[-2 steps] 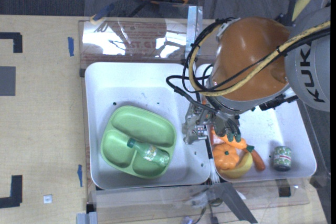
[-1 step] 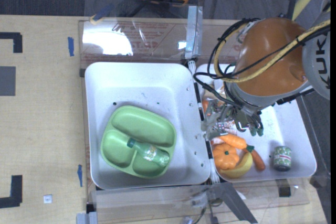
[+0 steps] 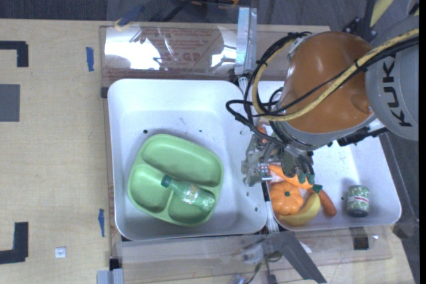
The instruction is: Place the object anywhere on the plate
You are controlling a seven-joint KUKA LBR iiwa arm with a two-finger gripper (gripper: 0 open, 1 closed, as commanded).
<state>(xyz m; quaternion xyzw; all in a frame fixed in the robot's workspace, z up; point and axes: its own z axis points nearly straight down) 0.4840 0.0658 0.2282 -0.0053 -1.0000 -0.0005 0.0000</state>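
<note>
In the left bin (image 3: 126, 103) you've got the green plate (image 3: 174, 176), three compartments, and a small clear bottle (image 3: 189, 193) is lying across its lower right section. Right of the plate, over the divide between the bins, the end effector (image 3: 269, 169) hangs low; you can't tell whether it's open or closed from here. Just right of it in the right bin (image 3: 379, 163) sit an orange pumpkin (image 3: 287, 199), a banana (image 3: 307, 209), a carrot (image 3: 325, 201) and a small jar (image 3: 357, 199).
</note>
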